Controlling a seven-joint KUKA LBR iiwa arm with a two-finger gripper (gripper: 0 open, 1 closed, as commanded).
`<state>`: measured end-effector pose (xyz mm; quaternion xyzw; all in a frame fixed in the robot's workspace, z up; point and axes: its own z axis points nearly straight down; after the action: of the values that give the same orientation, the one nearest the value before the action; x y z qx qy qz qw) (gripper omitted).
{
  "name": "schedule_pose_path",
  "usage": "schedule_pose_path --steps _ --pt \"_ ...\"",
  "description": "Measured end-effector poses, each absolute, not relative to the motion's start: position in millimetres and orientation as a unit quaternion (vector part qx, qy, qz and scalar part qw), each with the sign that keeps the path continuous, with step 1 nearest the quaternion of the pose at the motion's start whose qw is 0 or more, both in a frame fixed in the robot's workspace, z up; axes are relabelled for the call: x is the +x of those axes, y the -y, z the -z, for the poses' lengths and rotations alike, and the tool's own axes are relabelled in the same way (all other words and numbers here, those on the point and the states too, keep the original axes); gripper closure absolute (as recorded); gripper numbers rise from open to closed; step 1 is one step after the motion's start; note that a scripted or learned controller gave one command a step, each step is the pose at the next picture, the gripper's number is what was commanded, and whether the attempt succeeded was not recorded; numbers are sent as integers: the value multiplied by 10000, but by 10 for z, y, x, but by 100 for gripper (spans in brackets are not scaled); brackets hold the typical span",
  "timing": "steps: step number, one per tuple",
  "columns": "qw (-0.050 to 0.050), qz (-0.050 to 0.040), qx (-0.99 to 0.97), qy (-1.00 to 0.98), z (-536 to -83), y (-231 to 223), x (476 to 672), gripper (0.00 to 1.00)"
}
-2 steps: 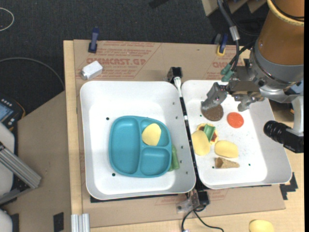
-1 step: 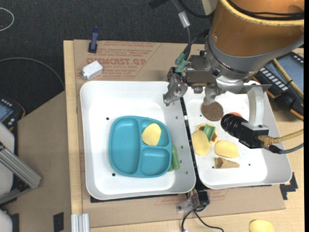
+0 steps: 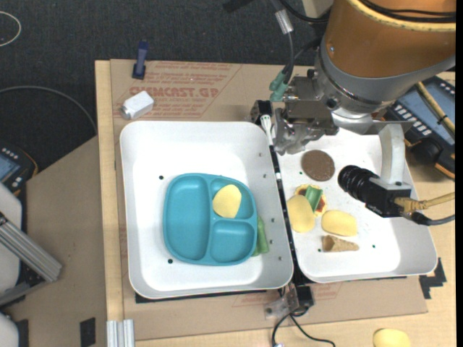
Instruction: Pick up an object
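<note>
Observed from beside the bench: the arm (image 3: 391, 42) reaches in from the right and its gripper (image 3: 291, 137) is low over the far left corner of the right bin (image 3: 405, 255), close against the wall this bin shares with the left bin (image 3: 145, 165). Whether the gripper is released or clenched cannot be told from this angle, as the wrist body covers it. The loose items in the right bin all lie on its floor. A brown disc (image 3: 317, 165) lies just beside the gripper, on its near right side, apart from it. Nearer the viewer, a small red and green item (image 3: 314, 195) touches a pale yellow lump (image 3: 301, 214) that lies close to the shared wall. A second yellow lump (image 3: 338, 223) lies just right of the first, and a tan wedge (image 3: 338, 245) lies just in front of it. In the left bin a teal divided plate (image 3: 189, 223) rests flat, and a yellow piece (image 3: 227, 201) sits in its far right compartment. A green item (image 3: 261, 238) is wedged between the plate's right edge and the bin wall. Both bins stand on a cardboard sheet (image 3: 217, 85). On it, behind the left bin, are a small white block (image 3: 137, 105) and, farther back, a blue item (image 3: 140, 60), well apart from the gripper.
</note>
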<state>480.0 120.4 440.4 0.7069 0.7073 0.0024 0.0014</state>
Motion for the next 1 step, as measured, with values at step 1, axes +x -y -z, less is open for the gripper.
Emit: schedule_pose_path --steps 1 --pt "5 -31 7040 -7102 -4668 -1936 4789 100"
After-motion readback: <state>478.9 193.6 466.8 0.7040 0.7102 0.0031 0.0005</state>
